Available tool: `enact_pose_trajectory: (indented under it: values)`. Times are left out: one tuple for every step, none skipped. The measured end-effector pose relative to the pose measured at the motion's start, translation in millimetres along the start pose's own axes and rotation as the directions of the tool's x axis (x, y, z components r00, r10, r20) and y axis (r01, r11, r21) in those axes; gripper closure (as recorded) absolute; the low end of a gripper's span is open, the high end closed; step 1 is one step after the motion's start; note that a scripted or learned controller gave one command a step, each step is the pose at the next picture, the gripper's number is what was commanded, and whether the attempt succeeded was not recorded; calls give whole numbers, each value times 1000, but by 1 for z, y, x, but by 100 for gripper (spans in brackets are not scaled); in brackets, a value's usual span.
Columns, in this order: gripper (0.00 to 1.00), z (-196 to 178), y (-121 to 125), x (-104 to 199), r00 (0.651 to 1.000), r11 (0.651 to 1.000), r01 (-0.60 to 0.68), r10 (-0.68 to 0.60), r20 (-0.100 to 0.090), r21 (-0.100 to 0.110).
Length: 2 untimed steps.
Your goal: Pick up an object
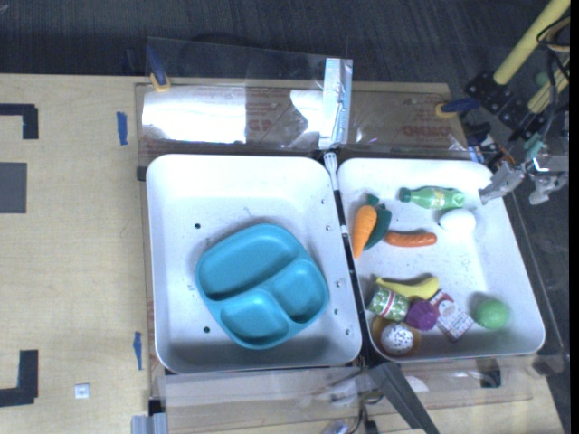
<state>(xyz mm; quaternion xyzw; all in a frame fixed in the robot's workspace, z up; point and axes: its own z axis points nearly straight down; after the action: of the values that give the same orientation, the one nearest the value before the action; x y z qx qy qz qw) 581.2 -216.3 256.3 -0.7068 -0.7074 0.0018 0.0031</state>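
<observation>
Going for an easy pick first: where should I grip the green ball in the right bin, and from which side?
Come straight down from above on the green ball and close across its widest part. It is round, so no angle is better by shape, but it lies near the right bin's front right corner; line the fingers up so they drop into the open floor beside it, away from the wall and the packet.

Two white bins [172, 183]; one blue tray [261, 284]; one carrot [363, 228]; one green bottle [431, 197]; one green ball [491, 313]
</observation>
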Motion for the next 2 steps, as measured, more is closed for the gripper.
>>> enact_pose_trajectory:
  values:
    - [0, 130, 5, 44, 987, 987, 164, -164, -3, 5]
    - [0, 172, 68, 67, 979, 979, 203, -203, -4, 12]
